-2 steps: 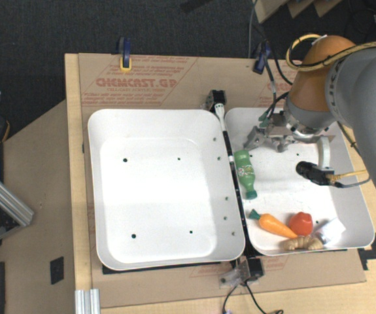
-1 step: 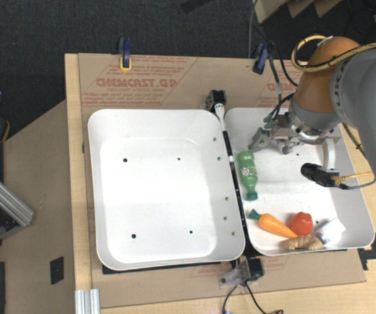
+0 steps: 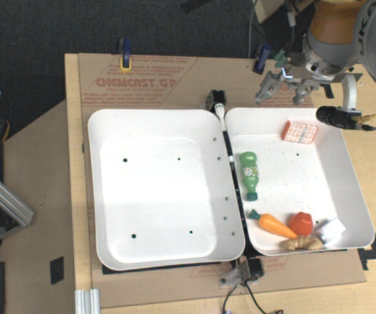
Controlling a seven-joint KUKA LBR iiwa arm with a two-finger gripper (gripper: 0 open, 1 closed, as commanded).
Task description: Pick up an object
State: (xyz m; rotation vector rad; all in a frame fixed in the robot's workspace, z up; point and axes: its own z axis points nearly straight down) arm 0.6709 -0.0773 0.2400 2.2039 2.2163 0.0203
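Note:
My gripper (image 3: 284,93) hangs above the far rim of the right bin (image 3: 344,169), its two metal fingers spread apart with nothing between them. In the right bin a green bottle (image 3: 248,173) lies near the left wall. A pink and white box (image 3: 299,132) rests towards the far right, just below and right of the gripper. Along the near edge lie an orange carrot (image 3: 276,226), a red tomato-like piece (image 3: 300,223), a tan ginger-like root (image 3: 303,243) and a small white item (image 3: 332,230).
The left bin (image 3: 109,175) sits beside the right one, with a black divider strip (image 3: 230,165) between them. Both stand on a cardboard sheet (image 3: 142,77). Clamps hold the sheet at the back.

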